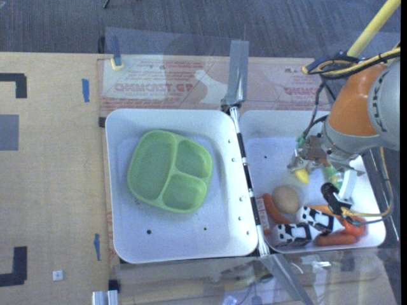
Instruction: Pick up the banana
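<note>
Bench top of pale wood (51, 202) nearest the viewer, bearing two shallow white bins side by side. Left bin (191, 240): a green divided plate (170, 170). Right bin (267, 129), near corner: a cow-patterned toy (305, 227), an orange-red carrot-like piece (340, 237), a reddish sausage (275, 210) and a beige egg (285, 199), crowded and partly touching. Just beyond the egg, near the bin's middle: the banana (302, 174), seen as a small yellow patch, long axis not readable. Directly above that patch, touching or nearly so: the gripper (310, 157), its opening impossible to judge and any hold on the banana likewise unclear. Behind it, the grey arm (362, 113) with orange band, entering from the right. Judged relation: banana immediately under the tool, toward the near side. Farthest: printed cardboard (165, 84), then grey carpet (191, 11).
</note>
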Controlling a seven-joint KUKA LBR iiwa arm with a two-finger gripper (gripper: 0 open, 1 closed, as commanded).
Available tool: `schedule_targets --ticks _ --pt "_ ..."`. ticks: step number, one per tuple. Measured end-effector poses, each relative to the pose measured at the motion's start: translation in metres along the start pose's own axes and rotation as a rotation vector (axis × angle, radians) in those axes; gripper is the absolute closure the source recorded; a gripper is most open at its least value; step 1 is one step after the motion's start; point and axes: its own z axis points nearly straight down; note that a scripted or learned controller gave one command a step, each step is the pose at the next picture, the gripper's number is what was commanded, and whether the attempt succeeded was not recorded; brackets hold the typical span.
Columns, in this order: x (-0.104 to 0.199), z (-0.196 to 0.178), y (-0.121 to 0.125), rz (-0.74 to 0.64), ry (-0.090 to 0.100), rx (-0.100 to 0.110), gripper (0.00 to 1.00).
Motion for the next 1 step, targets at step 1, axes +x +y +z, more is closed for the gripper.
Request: schedule_targets --ticks 1 --pt "0.0932 -0.0932 0.0024 0.017 0.0 0.008 1.0"
